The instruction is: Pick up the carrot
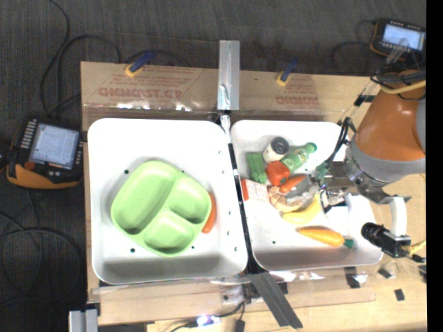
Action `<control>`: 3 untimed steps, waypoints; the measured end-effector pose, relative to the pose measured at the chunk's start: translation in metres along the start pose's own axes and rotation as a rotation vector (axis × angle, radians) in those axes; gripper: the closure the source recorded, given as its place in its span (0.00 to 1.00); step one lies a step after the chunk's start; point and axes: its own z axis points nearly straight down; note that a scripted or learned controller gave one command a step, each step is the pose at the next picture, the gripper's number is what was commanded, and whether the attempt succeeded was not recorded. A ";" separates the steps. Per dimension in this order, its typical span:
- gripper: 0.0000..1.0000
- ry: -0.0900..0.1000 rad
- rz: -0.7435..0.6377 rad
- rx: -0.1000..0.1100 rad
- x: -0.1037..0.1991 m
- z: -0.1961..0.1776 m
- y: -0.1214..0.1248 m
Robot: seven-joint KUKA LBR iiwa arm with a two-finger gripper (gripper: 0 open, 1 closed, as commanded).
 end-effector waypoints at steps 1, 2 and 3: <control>0.00 0.000 -0.069 0.000 -0.083 0.108 0.000; 0.00 -0.002 0.101 -0.012 -0.071 0.132 -0.005; 1.00 -0.001 0.100 -0.013 -0.070 0.123 -0.004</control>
